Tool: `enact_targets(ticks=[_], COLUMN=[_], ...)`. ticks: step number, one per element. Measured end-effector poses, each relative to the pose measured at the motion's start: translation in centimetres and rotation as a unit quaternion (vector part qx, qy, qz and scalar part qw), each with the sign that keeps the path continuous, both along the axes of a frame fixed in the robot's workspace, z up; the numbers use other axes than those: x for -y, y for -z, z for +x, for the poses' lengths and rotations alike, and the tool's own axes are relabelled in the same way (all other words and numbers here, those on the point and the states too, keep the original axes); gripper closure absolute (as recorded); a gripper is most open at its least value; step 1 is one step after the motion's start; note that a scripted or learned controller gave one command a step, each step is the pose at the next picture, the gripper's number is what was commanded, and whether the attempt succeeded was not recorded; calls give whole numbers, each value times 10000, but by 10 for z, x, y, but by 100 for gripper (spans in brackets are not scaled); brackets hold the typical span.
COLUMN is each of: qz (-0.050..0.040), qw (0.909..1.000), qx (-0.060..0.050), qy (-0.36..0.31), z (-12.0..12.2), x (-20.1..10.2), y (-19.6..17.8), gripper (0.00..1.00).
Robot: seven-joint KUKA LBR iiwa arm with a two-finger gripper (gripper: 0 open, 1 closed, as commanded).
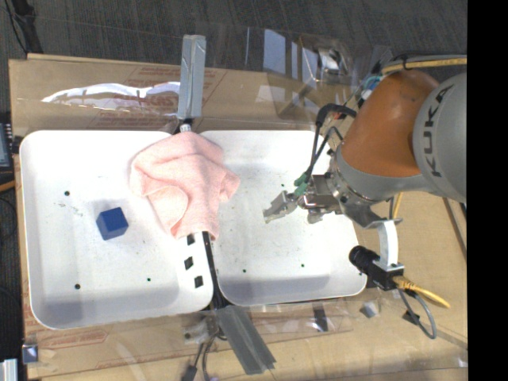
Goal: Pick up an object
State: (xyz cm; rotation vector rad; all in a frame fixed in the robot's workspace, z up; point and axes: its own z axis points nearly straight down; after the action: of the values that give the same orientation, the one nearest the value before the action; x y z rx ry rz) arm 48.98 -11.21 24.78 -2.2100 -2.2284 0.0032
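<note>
Starting on the left: the left bin [48, 292] has a little blue cube [113, 222] sitting flat on its floor, well apart from everything else. My guess is it's light and rigid, with flat faces that shouldn't slip, so pinching two opposite sides from straight above looks like the easy pick.

Next over, a pink cloth [186, 182] is bunched up and draped across the divider between the two bins, lying partly in each. Soft and floppy, probably weighs next to nothing. I'd grab a raised fold near the top of the heap, since a flat edge would likely just slide out.

Then the right bin [262, 280], where the claw [279, 205] hangs over the floor with nothing between its fingers. Whether it's spread or clenched, I honestly can't tell from this angle.
</note>
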Motion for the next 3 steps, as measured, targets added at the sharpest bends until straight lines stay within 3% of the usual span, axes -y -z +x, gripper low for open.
enact_targets(ticks=[1, 2, 3], qz=[-1, 0, -2], qw=[9999, 9966, 9969], qx=[-17, 14, 5], qy=[117, -828, -791], z=[52, 43, 118], x=[-20, -61, -55], y=[135, 56, 57], gripper=[0, 0, 0])
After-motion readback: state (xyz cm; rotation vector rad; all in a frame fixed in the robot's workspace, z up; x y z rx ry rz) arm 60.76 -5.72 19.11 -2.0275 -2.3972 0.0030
